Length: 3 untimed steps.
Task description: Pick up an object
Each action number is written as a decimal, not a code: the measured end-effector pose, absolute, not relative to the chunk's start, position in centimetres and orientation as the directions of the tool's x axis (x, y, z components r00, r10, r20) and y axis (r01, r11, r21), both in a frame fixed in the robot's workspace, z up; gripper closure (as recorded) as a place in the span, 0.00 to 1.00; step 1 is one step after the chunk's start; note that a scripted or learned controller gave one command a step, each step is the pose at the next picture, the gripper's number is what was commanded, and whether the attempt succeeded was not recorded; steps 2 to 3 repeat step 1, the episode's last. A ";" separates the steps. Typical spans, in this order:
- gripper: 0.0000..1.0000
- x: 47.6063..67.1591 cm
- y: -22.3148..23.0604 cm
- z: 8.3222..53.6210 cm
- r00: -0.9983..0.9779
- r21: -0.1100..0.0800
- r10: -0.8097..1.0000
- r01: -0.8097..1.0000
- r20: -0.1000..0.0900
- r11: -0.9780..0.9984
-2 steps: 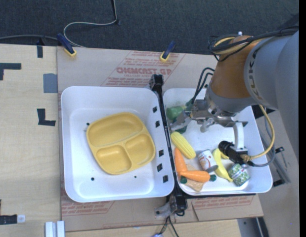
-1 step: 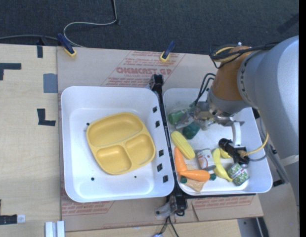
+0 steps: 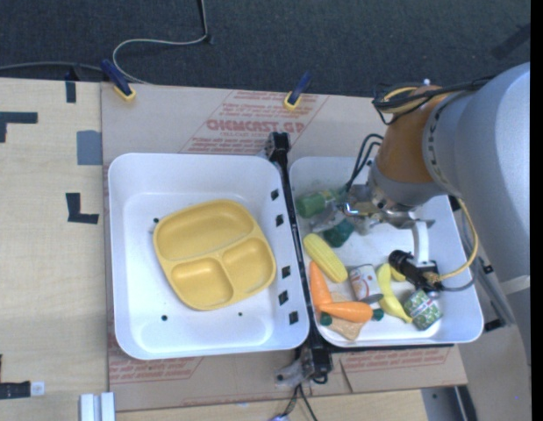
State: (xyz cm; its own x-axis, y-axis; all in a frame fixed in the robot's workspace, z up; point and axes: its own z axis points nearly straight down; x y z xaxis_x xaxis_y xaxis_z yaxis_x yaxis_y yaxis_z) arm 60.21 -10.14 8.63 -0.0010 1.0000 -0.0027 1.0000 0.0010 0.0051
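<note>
- Surface (image 3: 43, 235): pale wood at the left, with brown cardboard (image 3: 245, 125) laid under both bins; two yellow clamps (image 3: 297, 90) sit at the cardboard's far edge.
- Left bin (image 3: 131, 261): shallow, white; holds one yellow divided plate (image 3: 214, 253) with three compartments, lying flat near the middle; small dark specks lie on the bin floor around it.
- Right bin (image 3: 460, 318): shallow, white, touching the left bin along a black clipped joint; holds the toy food.
- Corn cob (image 3: 325, 257): yellow, lying slantwise near the bin's left wall.
- Carrots (image 3: 346, 310): two, orange; one runs along the left wall, the other lies crosswise at the near side, touching it.
- Banana (image 3: 389, 296): yellow, right of the carrots, beside a small white carton (image 3: 364, 281).
- Green things: one near the far left corner (image 3: 310, 203); a darker one (image 3: 339, 233) just beside the corn; a speckled one (image 3: 423, 310) near the right front.
- Arm (image 3: 482, 147): grey with an orange band, reaching in from the right over the right bin.
- Gripper (image 3: 354, 213): low over the far left part of the right bin, close to the green things; whether its fingers are open or closed cannot be told; nothing visibly between them.
</note>
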 end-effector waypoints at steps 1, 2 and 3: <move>1.00 60.2 -10.1 9.6 -0.001 0.004 1.000 1.000 -0.002 0.001; 1.00 60.2 -10.1 9.6 -0.001 0.004 1.000 1.000 -0.002 0.001; 1.00 60.2 -10.1 9.6 -0.001 0.004 1.000 1.000 -0.002 0.001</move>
